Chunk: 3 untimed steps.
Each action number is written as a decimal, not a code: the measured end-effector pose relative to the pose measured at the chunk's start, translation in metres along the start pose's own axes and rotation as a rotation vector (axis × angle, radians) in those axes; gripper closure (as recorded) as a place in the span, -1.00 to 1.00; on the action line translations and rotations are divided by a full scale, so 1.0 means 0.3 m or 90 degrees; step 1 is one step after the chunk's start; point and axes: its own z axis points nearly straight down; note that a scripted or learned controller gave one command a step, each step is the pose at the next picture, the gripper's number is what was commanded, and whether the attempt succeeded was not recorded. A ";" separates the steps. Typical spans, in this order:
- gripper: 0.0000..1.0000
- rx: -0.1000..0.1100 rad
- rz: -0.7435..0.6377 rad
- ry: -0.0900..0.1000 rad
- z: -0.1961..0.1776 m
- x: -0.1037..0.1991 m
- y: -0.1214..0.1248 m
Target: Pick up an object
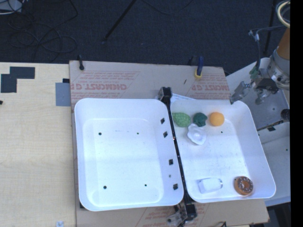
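Note:
The right bin (pixel 258 141) holds several small objects. Along its far side lie a light green lump (pixel 181 119), a dark green ball (pixel 200 119) and an orange ball (pixel 216 118). Just in front of them is a white crumpled piece (pixel 196 135). Near the front edge rest a white block (pixel 209 184) and a brown ring-shaped donut (pixel 244 185). My gripper (pixel 247 91) hangs at the far right, outside the bin's far right corner and above the bench. It is apart from every object and holds nothing that I can see.
The left bin (pixel 80 145) sits beside the right one, with a black divider (pixel 171 145) between them. Both rest on a cardboard sheet (pixel 118 82) held by clamps (pixel 199 70). Grey arm hardware (pixel 279 74) fills the right edge.

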 end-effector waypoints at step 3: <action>-1.00 0.011 -0.001 0.004 -0.323 0.044 -0.121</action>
